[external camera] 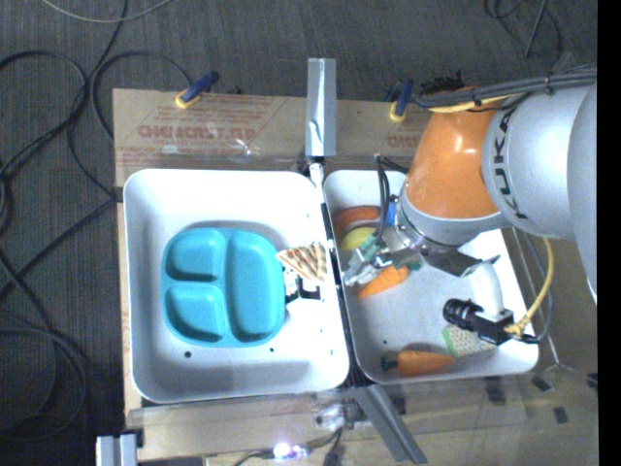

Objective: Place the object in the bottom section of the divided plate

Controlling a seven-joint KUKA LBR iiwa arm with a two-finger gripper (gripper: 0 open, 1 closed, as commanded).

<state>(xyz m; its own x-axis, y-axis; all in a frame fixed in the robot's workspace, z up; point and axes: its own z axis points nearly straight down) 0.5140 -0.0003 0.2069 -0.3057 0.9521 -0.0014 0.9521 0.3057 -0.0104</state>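
Observation:
A blue divided plate [199, 255] lies in the left bin [146, 357], with two small sections on its left and one long section on its right. A tan waffle-like wedge [306, 258] rests against the plate's right rim. My gripper [361, 263] is low in the right bin [519, 357], close to its left wall. It sits right at the left end of an orange carrot [390, 280]. The arm's grey and orange body hides much of that bin's upper half.
A yellow item [357, 238] and an orange-red one [354, 216] lie just above the gripper. A second carrot [425, 361] and a green-and-white piece [468, 344] sit by the right bin's front wall. A black fitting with a yellow cable [471, 316] hangs from the arm.

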